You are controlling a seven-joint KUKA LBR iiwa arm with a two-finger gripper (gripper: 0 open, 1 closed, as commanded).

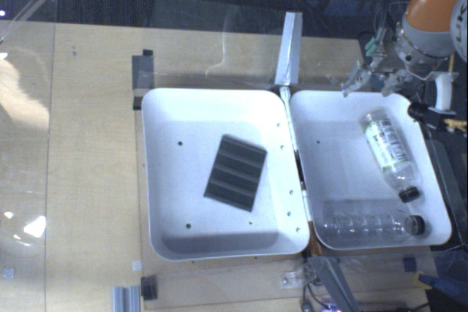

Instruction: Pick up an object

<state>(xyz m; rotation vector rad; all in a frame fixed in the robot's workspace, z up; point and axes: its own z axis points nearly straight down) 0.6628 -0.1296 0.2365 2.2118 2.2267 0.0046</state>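
Camera view: the grey arm's tool (365, 73) hovers above the far edge of the right-hand shallow white bin (322, 157); whether it is released or clenched cannot be told, and nothing shows in its grasp. The nearest candidate, a clear plastic bottle with a white-and-green label and dark cap (389, 150), lies on its side just inward of the tool, its long axis running from the bin's far edge toward the near right corner. A second clear ribbed bottle (373, 223) lies along the near edge. In the left-hand white bin (157, 157), a flat, dark, ridged rectangular block (235, 172) rests mid-floor, well apart from the tool.
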